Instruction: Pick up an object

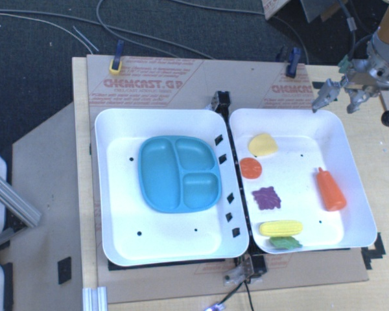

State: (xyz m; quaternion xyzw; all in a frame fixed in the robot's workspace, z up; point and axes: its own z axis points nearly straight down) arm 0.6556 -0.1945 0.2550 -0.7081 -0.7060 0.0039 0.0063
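Note:
The right bin holds several toy foods: a yellow lemon-like piece, an orange round piece, a purple grape bunch, an orange bottle-shaped piece, a yellow corn cob and a green piece. My gripper hangs above the bin's far right corner, open, with nothing between its fingers. It is well apart from all the objects.
The left bin holds a blue divided tray. Black clips run along the seam between the bins. Two clamps pin the brown board at the back. Cables lie on the dark floor beyond.

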